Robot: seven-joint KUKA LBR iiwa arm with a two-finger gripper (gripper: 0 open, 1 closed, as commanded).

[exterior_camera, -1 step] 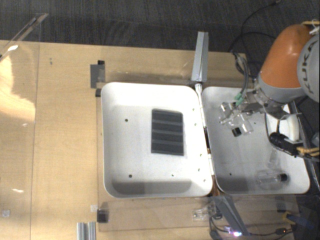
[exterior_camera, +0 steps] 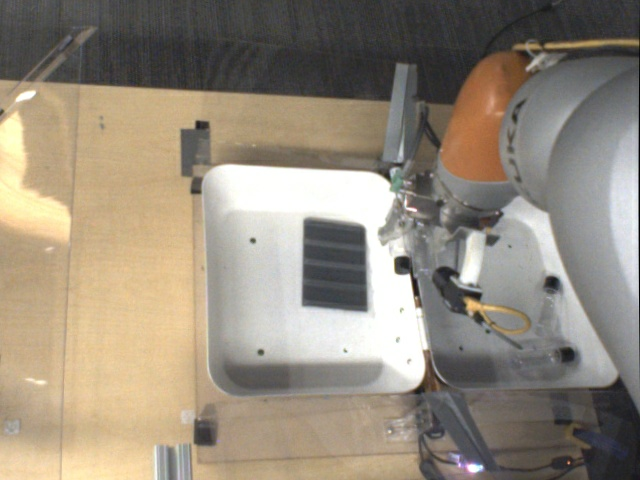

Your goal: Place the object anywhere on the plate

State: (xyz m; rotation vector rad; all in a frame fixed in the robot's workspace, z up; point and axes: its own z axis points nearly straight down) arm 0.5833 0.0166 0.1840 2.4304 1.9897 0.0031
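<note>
A dark grey ribbed plate (exterior_camera: 335, 264) lies flat in the middle of the left bin (exterior_camera: 240, 298). My gripper (exterior_camera: 405, 236) hangs over the wall between the two bins, just right of the plate's upper right corner and apart from it. The grey arm with its orange band (exterior_camera: 485, 128) comes in from the right and covers much of the right bin (exterior_camera: 590, 368). Whether anything is held is hidden by glare and by the wrist. A faint clear object (exterior_camera: 545, 353) seems to lie near the front of the right bin.
A grey upright post (exterior_camera: 402, 113) stands behind the bins where they meet. Small black brackets (exterior_camera: 200, 148) sit at the left bin's outer corners. Bare wooden bench (exterior_camera: 100, 288) stretches to the left.
</note>
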